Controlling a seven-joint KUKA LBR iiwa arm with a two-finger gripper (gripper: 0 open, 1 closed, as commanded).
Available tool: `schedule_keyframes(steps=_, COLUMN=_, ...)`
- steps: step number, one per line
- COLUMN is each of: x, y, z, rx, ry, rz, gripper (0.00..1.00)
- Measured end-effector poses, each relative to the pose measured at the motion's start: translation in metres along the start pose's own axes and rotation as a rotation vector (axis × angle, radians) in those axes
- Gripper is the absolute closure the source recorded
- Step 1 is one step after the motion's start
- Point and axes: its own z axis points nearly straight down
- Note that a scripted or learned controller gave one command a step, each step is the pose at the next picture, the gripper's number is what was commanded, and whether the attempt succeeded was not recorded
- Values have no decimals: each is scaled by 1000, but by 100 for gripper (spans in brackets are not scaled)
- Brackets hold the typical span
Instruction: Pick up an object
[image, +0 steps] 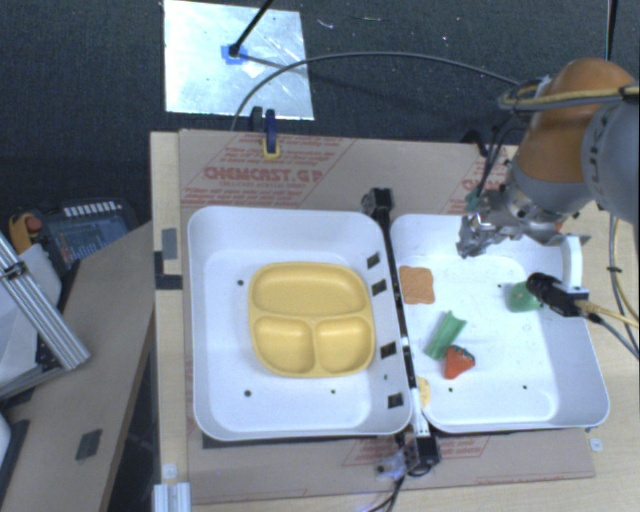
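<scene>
Targets: the loose items all lie in the right bin (560, 400), so any pick has to happen there.
Orange slab (417, 285): flat on the floor near the divider, nearest of the items to the gripper; lying flat, it probably offers little edge to pinch.
Green stick (446, 334): tilted, lower middle of the bin, its lower end just beside the red piece.
Red piece (458, 362): touching or nearly touching the green stick; the pair sit so close that closing on one would likely nudge the other.
Green lump (520, 297): toward the right side, partly hidden by a black fitting on the arm.
Yellow bit (423, 392): small, tucked against the divider, awkward to reach because the wall crowds it.
Gripper (473, 243): over the upper part of the right bin, above bare floor, apart from every item; nothing is seen between its fingers. Whether they are spread or closed I cannot tell, the tips are too small and dark.
Stage: judged as approach, no pick yet made.
Left bin (215, 300): holds a yellow tray (310, 318) with three compartments, centred; it looks like a drop-off place rather than a target.
Divider (392, 310): dark strip where the bins meet.
</scene>
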Motion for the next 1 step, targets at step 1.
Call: schedule_keyframes(steps=1, x=0, y=2, z=-54, rx=-1, ry=0, rz=0, gripper=100)
